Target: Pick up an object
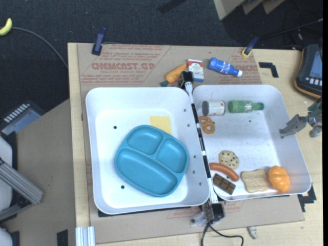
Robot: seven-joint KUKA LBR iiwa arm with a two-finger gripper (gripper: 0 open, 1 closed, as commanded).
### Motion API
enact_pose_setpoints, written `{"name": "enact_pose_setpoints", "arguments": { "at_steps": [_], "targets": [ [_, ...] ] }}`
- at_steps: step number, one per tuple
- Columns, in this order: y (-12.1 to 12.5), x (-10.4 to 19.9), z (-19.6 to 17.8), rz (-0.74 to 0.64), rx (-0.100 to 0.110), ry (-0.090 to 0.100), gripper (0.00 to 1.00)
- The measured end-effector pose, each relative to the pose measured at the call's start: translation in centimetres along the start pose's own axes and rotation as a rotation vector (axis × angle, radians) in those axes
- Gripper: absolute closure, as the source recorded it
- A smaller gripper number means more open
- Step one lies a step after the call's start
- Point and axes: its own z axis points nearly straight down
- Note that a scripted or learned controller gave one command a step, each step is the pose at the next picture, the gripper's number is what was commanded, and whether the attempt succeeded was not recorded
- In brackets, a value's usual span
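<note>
Grey metal gripper (pixel 296 125) at right bin's rim (pixel 287 106); finger state unclear. Leftward: glossy green bottle (pixel 245 106), round speckled cookie (pixel 228 159).

The claw (pixel 296 126) is showing as a small grey metal piece with thin, angular fingers (pixel 287 129) and a darker, blocky body behind them. Its surface is looking dull and unpainted, and its finer details are staying too small and blurred to make out.
</note>
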Motion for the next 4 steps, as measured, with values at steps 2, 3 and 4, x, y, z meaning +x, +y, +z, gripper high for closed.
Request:
{"name": "enact_pose_setpoints", "arguments": {
  "at_steps": [2,3,4],
  "targets": [
    [17.3,8.2,9.9,-0.002,-0.002,0.0,0.0],
    [17.6,6.1,15.9,-0.001,-0.014,-0.006,0.0],
    [17.9,6.1,14.4,-0.003,-0.025,-0.008,1.0]
  ]
}}
